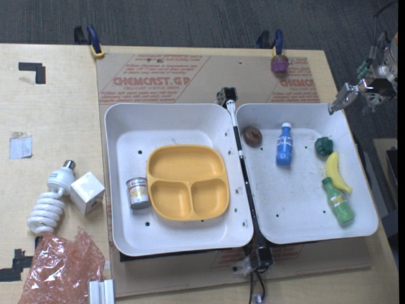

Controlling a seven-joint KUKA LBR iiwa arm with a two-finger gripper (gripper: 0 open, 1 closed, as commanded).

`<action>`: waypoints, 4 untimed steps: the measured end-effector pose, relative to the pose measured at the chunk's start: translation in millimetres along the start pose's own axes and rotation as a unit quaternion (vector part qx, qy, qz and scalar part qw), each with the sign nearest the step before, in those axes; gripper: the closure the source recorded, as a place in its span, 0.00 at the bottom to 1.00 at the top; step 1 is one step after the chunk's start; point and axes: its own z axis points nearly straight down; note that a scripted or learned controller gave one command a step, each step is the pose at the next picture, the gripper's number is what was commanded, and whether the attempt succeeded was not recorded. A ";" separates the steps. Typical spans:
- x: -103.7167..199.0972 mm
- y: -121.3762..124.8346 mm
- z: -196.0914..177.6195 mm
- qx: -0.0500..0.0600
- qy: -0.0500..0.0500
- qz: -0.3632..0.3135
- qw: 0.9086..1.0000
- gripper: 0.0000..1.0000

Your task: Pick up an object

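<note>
Reading "CHEMCAST GP", the board (pixel 158 75) is being displayed under two bins (pixel 120 170). One blue bottle (pixel 284 145), one banana (pixel 336 172), one green bottle (pixel 338 202) are being kept in the right bin (pixel 297 227). The gripper (pixel 354 94) is being held beyond its corner; its opening cannot be told.

Bench (pixel 57 119), two white bins (pixel 120 132), spiral bulb (pixel 50 202), small box (pixel 87 192), perhaps crumpled plastic (pixel 60 271)

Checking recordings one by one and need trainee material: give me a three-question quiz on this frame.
1. True or false: the yellow tray lies in the left bin.
2. What lies right beside the banana in the right bin? A) a green bottle B) a light bulb C) a small can
3. Fill in: the blue bottle lies in the ____ bin.

Key: 1 true; 2 A, the green bottle; 3 right.
</note>
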 end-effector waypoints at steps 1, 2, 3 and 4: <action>1.0 -25.4 175.0 0.001 0.005 -0.002 1.000 0.00; 98.8 -82.9 174.1 0.000 0.000 0.001 1.000 0.00; 98.1 -82.0 164.0 -0.001 0.000 0.002 1.000 1.00; 98.0 -82.1 164.0 -0.001 0.000 0.002 1.000 0.00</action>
